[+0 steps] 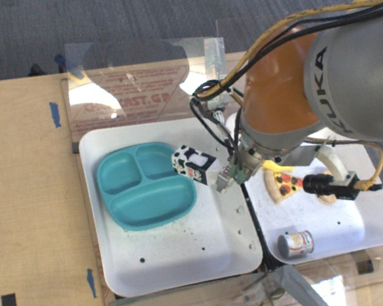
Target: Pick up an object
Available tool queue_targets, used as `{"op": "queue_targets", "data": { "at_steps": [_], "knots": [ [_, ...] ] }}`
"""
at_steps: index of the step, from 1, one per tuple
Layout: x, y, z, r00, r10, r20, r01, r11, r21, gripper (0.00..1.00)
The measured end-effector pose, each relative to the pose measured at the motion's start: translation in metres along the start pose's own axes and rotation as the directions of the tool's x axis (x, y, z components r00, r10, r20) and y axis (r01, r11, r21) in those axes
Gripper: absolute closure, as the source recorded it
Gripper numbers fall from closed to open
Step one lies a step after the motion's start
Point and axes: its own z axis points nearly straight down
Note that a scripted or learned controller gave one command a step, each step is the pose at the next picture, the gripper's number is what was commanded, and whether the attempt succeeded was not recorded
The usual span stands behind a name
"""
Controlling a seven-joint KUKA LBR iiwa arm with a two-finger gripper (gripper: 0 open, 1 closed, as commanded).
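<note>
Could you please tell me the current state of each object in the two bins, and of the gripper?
Teal divided plate: right side up, flat in the left bin.
Black-and-white toy: loose, at the plate's right rim.
Toy pizza slice: lying flat in the right bin.
Can: on its side, near the right bin's front edge.
Gripper: over the wall between the bins, nothing seen held.

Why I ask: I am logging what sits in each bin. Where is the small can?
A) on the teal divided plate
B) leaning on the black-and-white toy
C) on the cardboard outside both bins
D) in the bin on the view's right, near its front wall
D: the small can rests on the white floor of the right-hand bin, close to that bin's near wall and apart from the other things.
</note>
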Motion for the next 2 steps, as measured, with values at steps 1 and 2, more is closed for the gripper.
{"op": "queue_targets", "data": {
  "at_steps": [1,2],
  "knots": [
    [0.062,0.051,0.002,0.953,0.302,0.0,-0.302,0.953,0.004,1.0],
    [0.123,0.043,0.006,0.854,0.52,0.0,-0.52,0.854,0.009,1.0]
  ]
}}
